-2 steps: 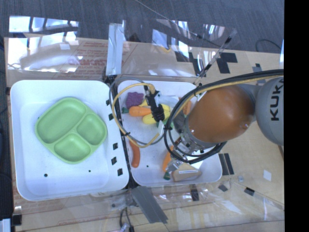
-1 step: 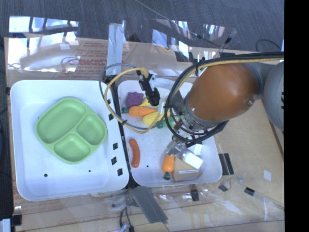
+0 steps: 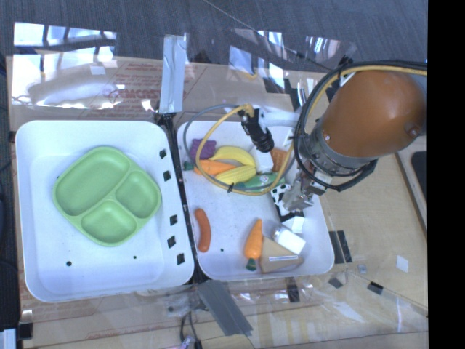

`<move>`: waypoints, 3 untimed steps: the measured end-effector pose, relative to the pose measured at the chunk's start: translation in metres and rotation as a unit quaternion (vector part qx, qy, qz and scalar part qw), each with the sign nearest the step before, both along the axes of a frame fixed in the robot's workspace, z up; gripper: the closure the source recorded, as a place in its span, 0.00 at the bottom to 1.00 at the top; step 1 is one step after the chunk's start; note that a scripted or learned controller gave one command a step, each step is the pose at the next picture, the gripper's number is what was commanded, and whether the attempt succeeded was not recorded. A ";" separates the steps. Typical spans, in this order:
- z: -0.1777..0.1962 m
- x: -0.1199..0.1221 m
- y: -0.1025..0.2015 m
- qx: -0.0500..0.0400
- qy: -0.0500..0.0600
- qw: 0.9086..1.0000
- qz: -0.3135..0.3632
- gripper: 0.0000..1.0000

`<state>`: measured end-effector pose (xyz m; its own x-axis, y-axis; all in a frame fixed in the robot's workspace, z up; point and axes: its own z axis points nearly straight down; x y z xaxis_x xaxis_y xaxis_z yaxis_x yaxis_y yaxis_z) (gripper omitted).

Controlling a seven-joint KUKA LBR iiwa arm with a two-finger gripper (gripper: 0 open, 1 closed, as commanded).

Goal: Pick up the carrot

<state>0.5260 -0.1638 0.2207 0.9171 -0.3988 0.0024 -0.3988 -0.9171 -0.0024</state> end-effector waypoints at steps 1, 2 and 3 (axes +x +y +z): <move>-0.095 -0.005 0.014 0.003 0.004 0.994 0.107 1.00; -0.076 -0.041 0.056 0.000 0.004 0.994 0.108 1.00; -0.072 -0.038 0.010 0.000 0.001 0.994 0.106 1.00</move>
